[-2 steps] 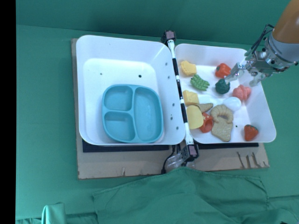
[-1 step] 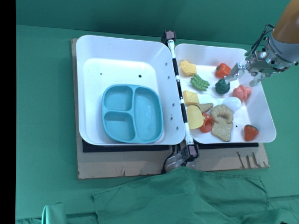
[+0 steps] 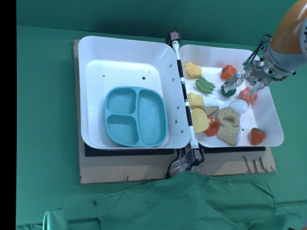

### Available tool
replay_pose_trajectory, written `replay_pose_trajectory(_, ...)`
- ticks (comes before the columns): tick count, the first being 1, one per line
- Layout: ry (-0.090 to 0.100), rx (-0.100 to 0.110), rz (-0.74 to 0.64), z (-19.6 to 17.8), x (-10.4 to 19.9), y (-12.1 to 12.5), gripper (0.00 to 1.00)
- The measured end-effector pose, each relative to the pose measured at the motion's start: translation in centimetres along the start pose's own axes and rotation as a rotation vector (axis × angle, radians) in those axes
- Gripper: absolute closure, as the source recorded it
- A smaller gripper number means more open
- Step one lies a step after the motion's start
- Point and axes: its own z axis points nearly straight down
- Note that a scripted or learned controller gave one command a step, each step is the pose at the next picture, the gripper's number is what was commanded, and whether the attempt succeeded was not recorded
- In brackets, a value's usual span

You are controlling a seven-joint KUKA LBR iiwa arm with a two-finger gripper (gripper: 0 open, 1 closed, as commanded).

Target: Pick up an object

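Observation:
The right white bin (image 3: 271, 110) holds several toy foods: a yellow chunk (image 3: 193, 70), a green pea pod (image 3: 205, 84), a red pepper (image 3: 229, 72), a dark green piece (image 3: 228, 90), a white egg (image 3: 238, 106), a tan bread piece (image 3: 229, 126) and a strawberry (image 3: 257, 136). My gripper (image 3: 244, 85) hangs low over the bin's upper right part, open. Its left finger (image 3: 234, 83) sits right by the dark green piece. Its right finger stands above a red piece (image 3: 247, 97). Nothing shows between the fingers.
The left white bin (image 3: 96, 56) carries a teal divided plate (image 3: 136, 116). A black and white hinge bar (image 3: 184, 92) runs between the bins. More yellow pieces (image 3: 195, 100) lie along the right bin's left wall. Green cloth (image 3: 192, 200) bunches at the front.

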Motion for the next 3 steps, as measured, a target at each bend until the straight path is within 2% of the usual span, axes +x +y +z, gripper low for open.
replay_pose_trajectory(1,-0.002,-0.014,-0.003,0.9,0.21,0.06,0.0)
replay_pose_trajectory(2,-0.002,-0.016,-0.003,1.52,0.21,0.16,0.0)
replay_pose_trajectory(3,-0.004,-0.014,0.002,0.7,0.04,0.07,1.0)
